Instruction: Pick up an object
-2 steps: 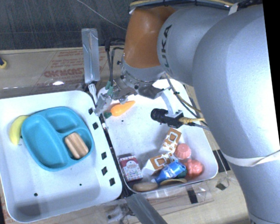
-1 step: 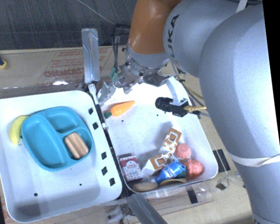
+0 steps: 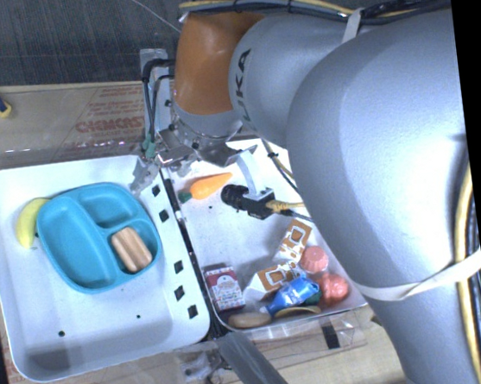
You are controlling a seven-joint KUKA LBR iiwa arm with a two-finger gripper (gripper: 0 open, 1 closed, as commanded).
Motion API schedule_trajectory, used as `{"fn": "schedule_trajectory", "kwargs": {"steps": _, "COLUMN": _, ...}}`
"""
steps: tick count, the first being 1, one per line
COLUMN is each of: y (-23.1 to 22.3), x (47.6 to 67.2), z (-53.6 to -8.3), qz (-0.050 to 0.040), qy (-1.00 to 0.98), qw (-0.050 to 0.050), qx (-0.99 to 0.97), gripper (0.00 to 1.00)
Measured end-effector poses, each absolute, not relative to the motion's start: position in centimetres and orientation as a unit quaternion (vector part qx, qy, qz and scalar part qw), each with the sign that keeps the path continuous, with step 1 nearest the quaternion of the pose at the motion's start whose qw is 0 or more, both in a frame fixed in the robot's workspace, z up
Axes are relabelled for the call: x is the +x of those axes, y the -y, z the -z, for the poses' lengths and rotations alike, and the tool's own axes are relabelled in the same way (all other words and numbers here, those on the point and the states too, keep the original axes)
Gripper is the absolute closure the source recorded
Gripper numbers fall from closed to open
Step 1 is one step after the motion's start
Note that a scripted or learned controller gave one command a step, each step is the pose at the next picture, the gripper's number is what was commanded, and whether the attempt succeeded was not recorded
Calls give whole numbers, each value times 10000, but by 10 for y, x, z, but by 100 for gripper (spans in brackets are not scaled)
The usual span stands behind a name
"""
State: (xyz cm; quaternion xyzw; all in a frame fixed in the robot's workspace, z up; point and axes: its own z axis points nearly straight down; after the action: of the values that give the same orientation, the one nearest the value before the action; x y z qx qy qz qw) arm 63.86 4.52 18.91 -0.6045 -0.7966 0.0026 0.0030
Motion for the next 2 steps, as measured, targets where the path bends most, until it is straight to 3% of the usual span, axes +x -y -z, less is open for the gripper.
{"fn": "schedule_trajectory", "kwargs": {"steps": 1, "y": -113, "x": 599, "z": -105, "qz": 50, "qy": 8154, "qw": -56, "qx": -5788, "gripper": 0}}
{"fn": "schedule_trajectory", "kwargs": {"steps": 2, "y": -19, "x": 576, "z": -195, "qz": 8, "qy": 8103, "qw": -25, "qx": -5861, "gripper": 0}}
